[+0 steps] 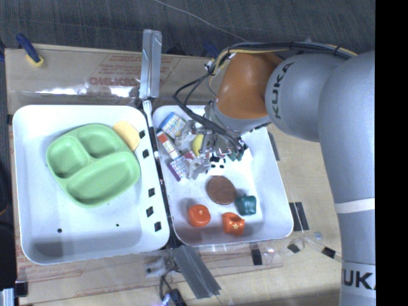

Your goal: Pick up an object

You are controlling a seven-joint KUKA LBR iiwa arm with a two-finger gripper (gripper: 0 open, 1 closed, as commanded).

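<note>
Camera view showed the grey arm (319, 94) reaching in from the right, its orange band (242, 88) hanging over the back of the right bin (271, 212). The gripper (213, 150) sat low among a clutter of small packets (173, 127) and a yellow piece (198, 141) at that bin's rear; whether it was apart or together could not be told. Nearer the front lay a brown disc (221, 189), a teal block (247, 204), an orange ball (199, 215) and an orange-red piece (233, 222), all loose. The left bin (32, 190) held a green divided tray (94, 163) with a yellow sponge (127, 133) at its far corner.
</note>
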